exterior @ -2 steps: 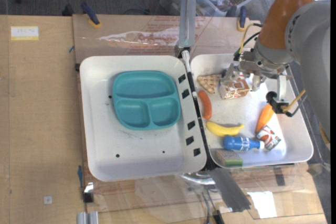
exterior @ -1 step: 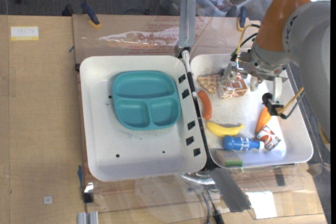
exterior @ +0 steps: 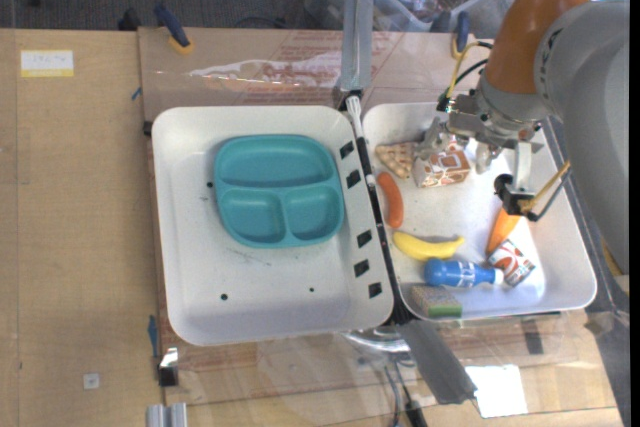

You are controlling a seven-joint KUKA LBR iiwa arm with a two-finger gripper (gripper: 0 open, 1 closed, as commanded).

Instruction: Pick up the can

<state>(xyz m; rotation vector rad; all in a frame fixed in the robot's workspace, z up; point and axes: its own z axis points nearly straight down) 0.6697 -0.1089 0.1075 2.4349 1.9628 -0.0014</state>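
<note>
Grey gripper [exterior: 452, 147] is hanging right over what I'm reading as the can [exterior: 445, 169], red-and-white, toward the back of the right bin [exterior: 575, 287]. I'm seeing the can poking out just camera-side of it. I'm not able to tell whether it's clamped or released.

A teal divided plate [exterior: 277, 188] sits in a white bin [exterior: 180, 245] at centre frame. In the right white bin [exterior: 575, 265]: a yellow banana [exterior: 428, 243], an orange-red hot dog [exterior: 392, 199], a blue bottle [exterior: 455, 274] and a red-and-white patterned can [exterior: 445, 166]. An orange band [exterior: 527, 35] tops the grey arm [exterior: 600, 105].
</note>
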